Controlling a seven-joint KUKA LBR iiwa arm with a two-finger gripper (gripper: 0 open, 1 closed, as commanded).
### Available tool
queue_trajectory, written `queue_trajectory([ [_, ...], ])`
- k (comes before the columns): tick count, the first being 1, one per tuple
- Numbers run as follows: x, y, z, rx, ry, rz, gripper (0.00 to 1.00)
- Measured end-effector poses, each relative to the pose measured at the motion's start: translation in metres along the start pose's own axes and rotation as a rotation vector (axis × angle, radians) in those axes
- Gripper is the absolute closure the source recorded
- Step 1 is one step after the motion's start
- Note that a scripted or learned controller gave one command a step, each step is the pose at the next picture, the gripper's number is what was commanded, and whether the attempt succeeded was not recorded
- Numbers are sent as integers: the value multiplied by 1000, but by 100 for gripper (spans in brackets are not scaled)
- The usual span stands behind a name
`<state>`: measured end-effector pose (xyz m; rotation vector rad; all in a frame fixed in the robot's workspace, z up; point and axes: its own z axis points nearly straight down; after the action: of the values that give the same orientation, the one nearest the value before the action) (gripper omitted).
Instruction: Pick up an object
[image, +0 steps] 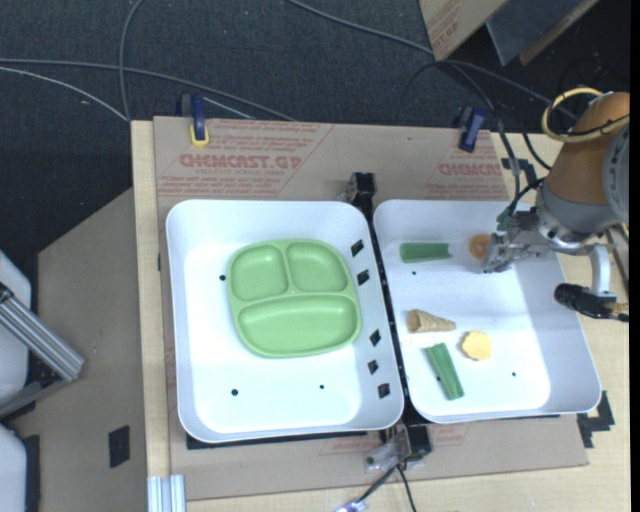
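The right bin (540, 390) holds a green bar (425, 252) near its back, a second green bar (443, 371) near the front, a tan cone-shaped piece (429, 321) and a small yellow piece (477, 346). A small orange-brown object (481, 245) lies at the back of the bin. My gripper (500, 252) is low over the bin's back right part, just right of that orange-brown object and nearly touching it. Nothing shows between the fingers.
The left bin (200, 400) carries a green three-compartment plate (293, 297). Black clips line the divider between the bins. Blue clamps (199, 119) hold the cardboard base at the back. Cables run around the arm at the right.
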<state>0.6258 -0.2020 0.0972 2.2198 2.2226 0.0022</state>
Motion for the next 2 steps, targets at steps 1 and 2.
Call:
queue_trajectory([
  [1,10,3,-55,-6,-2,-1,100],
  [2,6,9,-102,-6,-3,0,100],
])
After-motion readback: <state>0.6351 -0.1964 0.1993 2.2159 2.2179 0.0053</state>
